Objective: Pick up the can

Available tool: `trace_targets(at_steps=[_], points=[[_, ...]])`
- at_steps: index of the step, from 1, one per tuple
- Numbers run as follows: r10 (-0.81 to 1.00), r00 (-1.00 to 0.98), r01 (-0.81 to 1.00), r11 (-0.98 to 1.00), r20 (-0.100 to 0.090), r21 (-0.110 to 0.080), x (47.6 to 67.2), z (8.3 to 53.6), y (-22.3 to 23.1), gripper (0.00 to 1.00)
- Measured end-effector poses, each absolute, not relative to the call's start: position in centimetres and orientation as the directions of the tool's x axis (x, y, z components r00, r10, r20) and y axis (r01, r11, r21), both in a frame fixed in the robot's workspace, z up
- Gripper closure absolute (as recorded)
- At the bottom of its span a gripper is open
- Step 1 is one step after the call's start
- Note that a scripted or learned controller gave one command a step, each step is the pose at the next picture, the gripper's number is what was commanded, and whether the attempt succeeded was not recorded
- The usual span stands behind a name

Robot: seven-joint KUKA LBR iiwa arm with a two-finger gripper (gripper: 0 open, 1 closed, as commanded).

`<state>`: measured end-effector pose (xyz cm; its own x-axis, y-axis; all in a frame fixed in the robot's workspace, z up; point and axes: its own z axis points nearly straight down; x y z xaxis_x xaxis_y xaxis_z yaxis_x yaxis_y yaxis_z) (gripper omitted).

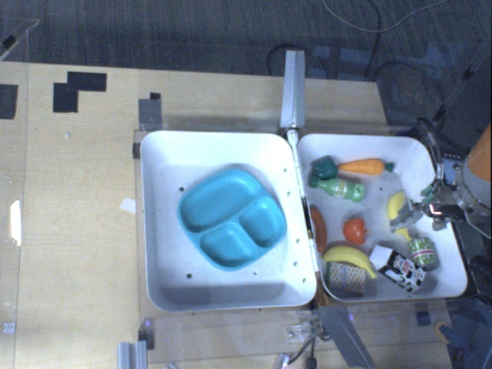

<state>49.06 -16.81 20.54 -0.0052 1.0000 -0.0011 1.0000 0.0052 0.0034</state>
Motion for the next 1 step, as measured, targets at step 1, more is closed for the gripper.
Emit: trace_targets(at_steps=[1], points=[[0.998, -0.059, 0.998, 0.059, -0.003, 0.016, 55.77, 8.98, -13.16, 0.00]])
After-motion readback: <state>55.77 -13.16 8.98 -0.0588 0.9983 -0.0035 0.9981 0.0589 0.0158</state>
